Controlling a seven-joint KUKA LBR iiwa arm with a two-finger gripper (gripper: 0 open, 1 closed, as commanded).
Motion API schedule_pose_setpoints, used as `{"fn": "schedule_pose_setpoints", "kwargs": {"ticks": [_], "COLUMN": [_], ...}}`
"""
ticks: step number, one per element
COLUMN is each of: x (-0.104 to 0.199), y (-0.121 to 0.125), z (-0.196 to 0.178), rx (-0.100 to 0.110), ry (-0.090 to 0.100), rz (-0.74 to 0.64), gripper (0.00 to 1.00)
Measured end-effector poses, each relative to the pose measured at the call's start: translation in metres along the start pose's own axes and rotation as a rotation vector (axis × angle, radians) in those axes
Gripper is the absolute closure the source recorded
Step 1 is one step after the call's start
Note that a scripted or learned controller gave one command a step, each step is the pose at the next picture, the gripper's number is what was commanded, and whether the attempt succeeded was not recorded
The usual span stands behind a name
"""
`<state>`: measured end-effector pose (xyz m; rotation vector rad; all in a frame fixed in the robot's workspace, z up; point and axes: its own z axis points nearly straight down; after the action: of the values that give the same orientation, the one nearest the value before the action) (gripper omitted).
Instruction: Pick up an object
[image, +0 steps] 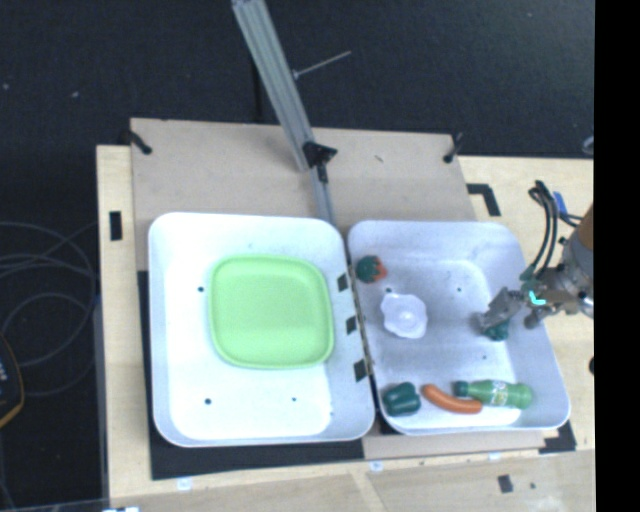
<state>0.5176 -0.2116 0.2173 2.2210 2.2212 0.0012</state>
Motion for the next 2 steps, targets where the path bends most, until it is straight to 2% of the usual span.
{"fn": "schedule_pose_setpoints", "kwargs": {"ticks": [1, 2], "x": [0.000, -0.003], "y": [0.000, 0.005], "z": [0.000, 0.044], "rx": [0.000, 0.004], "ry": [0.000, 0.000], "rz": [0.000, 0.001], "gripper": [0.00, 0.00]}}
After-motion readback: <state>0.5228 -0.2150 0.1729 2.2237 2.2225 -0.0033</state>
